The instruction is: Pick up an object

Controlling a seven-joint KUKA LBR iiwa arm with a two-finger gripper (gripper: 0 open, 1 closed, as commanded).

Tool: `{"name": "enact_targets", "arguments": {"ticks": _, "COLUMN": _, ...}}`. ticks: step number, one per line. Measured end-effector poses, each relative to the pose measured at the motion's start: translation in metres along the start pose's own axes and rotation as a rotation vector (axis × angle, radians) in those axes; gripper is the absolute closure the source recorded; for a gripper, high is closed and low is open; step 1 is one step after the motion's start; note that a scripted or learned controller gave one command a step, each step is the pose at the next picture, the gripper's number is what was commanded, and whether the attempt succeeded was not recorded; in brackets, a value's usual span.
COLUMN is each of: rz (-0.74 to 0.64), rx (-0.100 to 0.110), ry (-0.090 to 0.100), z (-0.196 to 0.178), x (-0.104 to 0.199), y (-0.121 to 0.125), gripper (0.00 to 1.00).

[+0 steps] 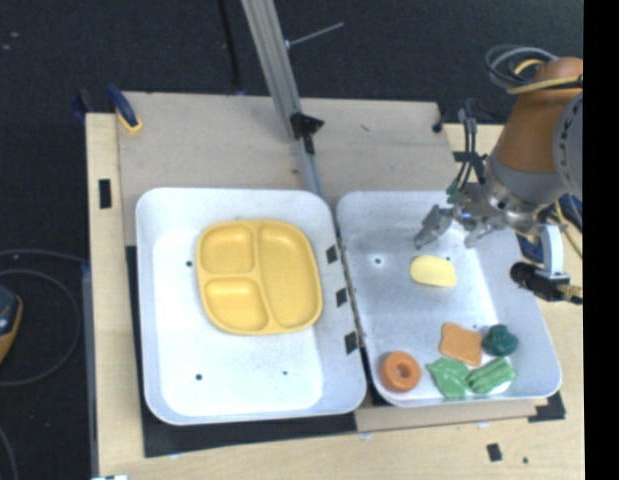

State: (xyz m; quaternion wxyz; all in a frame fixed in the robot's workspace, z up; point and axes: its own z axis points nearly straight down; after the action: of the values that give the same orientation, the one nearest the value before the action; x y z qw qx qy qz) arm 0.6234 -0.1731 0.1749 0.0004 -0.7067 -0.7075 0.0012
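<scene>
- Camera view, writing: no brand, label or lettering is legible on any item, bin or part of the arm.
- Camera view, surface: a light wooden bench (219,138) carries two shallow white bins side by side, the left bin (169,368) and the right bin (389,218), with black clips along their shared edge.
- Surroundings: dark floor around the bench; a slanted metal pole (274,58) rises from the rear of the bench; cables lie on the floor at left.
- Left bin contents: one yellow three-compartment tray (259,275), lying flat near the centre.
- Right bin contents: a pale yellow object (433,271) near the middle; an orange ring (399,370), an orange piece (461,344), a dark green piece (500,341) and light green pieces (470,377) clustered at the near edge.
- Arm: enters from the right, orange band (534,128) above the wrist.
- Gripper (452,226): positioned over the far part of the right bin, fingers spread apart, nothing between them.
- Relation: the pale yellow object lies just beside and nearer the camera than the fingertips, apart from them.
</scene>
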Motion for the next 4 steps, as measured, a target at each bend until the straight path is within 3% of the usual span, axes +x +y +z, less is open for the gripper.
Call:
{"name": "enact_targets", "arguments": {"ticks": 1, "rz": 0.001, "rx": 0.001, "ry": 0.000, "z": 0.057, "x": 0.000, "y": -0.010, "gripper": 0.00}}
{"name": "enact_targets", "arguments": {"ticks": 2, "rz": 0.002, "rx": -0.008, "ry": -0.002, "z": 0.042, "x": -0.002, "y": -0.008, "gripper": 1.00}}
{"name": "enact_targets", "arguments": {"ticks": 4, "rz": -0.002, "rx": -0.010, "ry": -0.001, "z": -0.077, "x": -0.003, "y": -0.001, "gripper": 1.00}}
